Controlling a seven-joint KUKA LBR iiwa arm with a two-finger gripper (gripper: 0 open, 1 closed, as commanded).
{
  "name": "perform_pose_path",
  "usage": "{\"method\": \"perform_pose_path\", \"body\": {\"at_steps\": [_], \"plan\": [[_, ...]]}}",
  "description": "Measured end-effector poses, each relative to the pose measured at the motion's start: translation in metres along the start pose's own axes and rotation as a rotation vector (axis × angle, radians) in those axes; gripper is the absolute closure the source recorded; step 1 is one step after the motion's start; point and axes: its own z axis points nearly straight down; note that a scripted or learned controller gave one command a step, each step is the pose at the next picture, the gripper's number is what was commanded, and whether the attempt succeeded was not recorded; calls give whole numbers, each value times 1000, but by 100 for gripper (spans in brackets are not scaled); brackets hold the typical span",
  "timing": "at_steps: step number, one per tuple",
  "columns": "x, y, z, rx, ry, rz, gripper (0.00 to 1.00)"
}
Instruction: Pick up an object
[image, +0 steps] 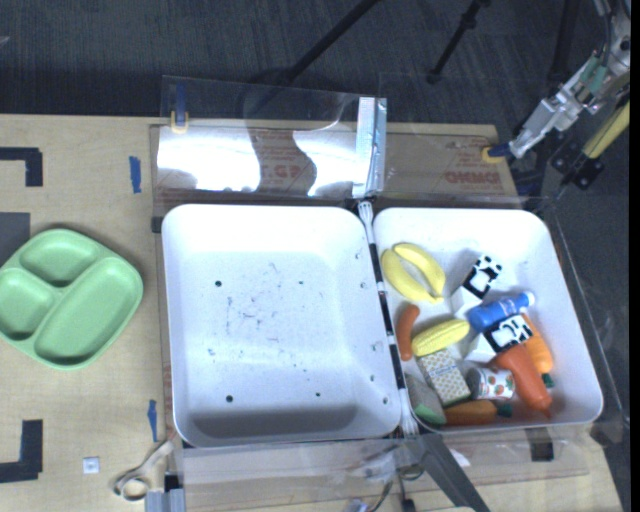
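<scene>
The right white bin (565, 262) holds a pile of toy items. A yellow banana (415, 270) lies at its upper left, with a black-and-white checkered cube (485, 272) to its right. Below them are a blue bottle (497, 310), a yellow piece (440, 335), an orange carrot (406, 328), a large orange item (532, 368), a patterned block (443, 378) and a small red-and-white can (495, 383). My gripper (522, 140) hangs at the top right, beyond the bin's far right corner and well clear of the pile, with nothing visibly in it.
The left white bin (270, 300) adjoins the right one along a shared rim. A green divided plate (65, 295) rests on the wooden bench at far left. A clear plastic panel (270, 150) stands behind the bins. Tripod legs cross the dark floor at the back.
</scene>
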Motion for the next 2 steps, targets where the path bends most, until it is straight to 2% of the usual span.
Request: {"method": "perform_pose_path", "body": {"at_steps": [1,2], "plan": [[46,-92,125,4,4,196,0],[13,-95,248,5,4,478,0]]}}
